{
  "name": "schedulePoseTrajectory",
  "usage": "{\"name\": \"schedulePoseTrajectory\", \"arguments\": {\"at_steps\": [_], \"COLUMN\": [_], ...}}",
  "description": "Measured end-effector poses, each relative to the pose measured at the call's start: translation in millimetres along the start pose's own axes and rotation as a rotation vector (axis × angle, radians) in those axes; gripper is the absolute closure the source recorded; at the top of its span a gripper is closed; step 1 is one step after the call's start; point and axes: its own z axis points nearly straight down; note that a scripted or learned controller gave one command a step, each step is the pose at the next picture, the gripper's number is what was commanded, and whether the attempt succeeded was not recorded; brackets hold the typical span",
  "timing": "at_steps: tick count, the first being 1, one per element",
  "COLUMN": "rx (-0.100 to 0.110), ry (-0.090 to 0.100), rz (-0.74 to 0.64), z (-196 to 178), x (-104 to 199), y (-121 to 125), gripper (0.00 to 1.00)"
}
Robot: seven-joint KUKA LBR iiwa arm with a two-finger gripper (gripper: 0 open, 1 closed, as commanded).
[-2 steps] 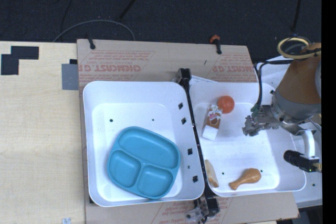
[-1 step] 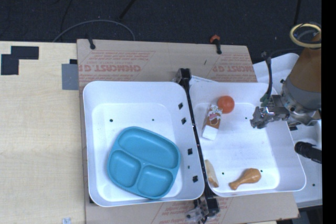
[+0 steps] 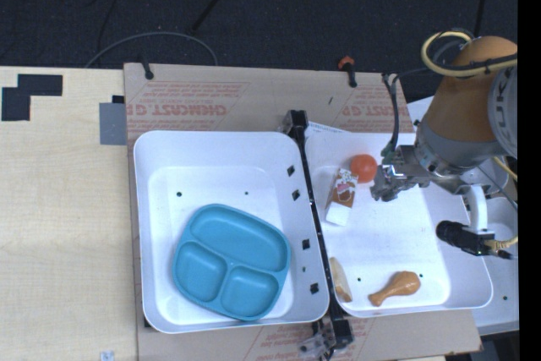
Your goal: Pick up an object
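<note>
The right bin [image 3: 473,287] holds five loose things, one of each kind: one small orange-red ball [image 3: 363,167] toward its far side; one little packet [image 3: 342,189] with a brown and white label just beside the ball, on the side of the divider [image 3: 308,207]; one flat white piece [image 3: 336,215] touching the packet's near end; one tan chicken drumstick toy [image 3: 395,288] lying on the bin floor near the front wall, well apart from the ball; and one pale bread-like piece [image 3: 340,280] at the near corner against the divider, partly cut off by the rim; the claw [image 3: 385,186] hangs over this bin just beside the ball, on the side away from the divider, and whether it is released or clenched cannot be told, with nothing seen in its grasp; one black cylindrical part [image 3: 461,237] juts over the bin's outer side, beyond the claw; across the divider, the left bin [image 3: 169,161] carries one blue plate [image 3: 231,261] with three compartments, set toward its near side; both bins sit on one cardboard sheet [image 3: 245,101] on the desk [image 3: 59,216].
</note>
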Motion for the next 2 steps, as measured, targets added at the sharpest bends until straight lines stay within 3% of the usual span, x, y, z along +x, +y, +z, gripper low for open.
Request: {"name": "schedulePoseTrajectory", "arguments": {"at_steps": [2], "rx": [0.001], "ry": [-0.002], "rz": [0.003], "z": [-21.6], "x": [100.4], "y": [18.0], "gripper": [1.0]}}
